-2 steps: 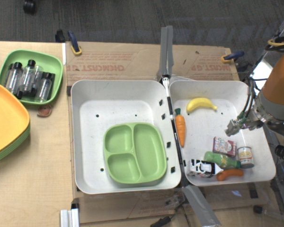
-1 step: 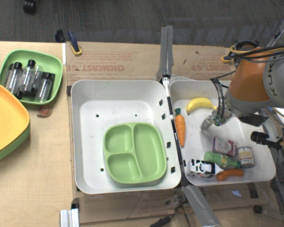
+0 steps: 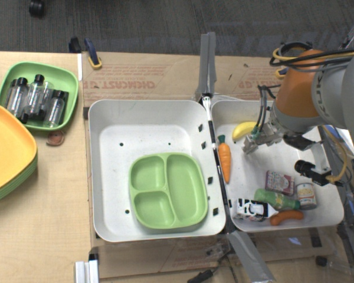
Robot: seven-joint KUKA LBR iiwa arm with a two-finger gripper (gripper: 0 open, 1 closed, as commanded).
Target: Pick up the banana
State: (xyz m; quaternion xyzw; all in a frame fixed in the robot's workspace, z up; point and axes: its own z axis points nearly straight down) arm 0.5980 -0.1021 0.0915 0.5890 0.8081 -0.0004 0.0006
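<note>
Lying just left of pincer (image 3: 255, 141): banana (image 3: 242, 130).

Grey carpet floor (image 3: 165, 10) beyond a wooden bench (image 3: 41, 234), chair castor (image 3: 37, 6) top left.

Gripper (image 3: 255, 141) hangs low in the right bin (image 3: 336, 214), just beside the banana (image 3: 243, 130) near the bin's far left corner. Carrot (image 3: 224, 160) lies along the left wall; green tray (image 3: 168, 190) sits in the left bin (image 3: 106, 158).
</note>
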